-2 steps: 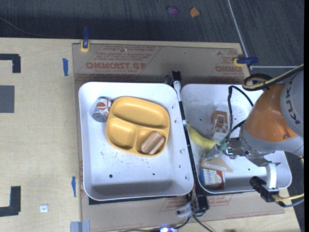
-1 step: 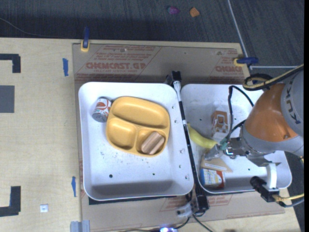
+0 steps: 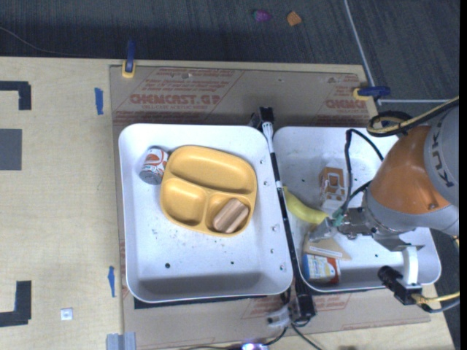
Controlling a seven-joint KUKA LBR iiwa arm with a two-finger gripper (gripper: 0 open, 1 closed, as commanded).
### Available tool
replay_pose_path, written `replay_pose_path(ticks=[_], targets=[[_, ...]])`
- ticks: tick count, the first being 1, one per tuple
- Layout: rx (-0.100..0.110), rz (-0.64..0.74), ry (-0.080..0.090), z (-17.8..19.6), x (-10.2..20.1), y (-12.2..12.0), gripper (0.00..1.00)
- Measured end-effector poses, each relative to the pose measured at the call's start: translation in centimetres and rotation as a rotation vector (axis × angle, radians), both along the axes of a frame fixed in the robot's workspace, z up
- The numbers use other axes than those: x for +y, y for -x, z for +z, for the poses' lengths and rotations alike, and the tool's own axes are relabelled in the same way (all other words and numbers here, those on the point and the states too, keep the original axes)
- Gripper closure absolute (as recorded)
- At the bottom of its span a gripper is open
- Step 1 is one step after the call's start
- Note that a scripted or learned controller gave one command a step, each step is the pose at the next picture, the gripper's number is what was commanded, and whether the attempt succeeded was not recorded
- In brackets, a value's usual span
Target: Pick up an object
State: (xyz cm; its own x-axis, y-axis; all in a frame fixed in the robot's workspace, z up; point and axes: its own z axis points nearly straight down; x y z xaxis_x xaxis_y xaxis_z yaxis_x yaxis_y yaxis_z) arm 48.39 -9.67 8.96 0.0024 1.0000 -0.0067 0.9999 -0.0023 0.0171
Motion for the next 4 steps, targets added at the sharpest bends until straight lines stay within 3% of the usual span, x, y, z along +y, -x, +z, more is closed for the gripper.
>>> replay_pose_path(ticks=[4], targets=[[-0.001, -0.001, 0.002, -0.01, 0.15, 0.0, 0.0]])
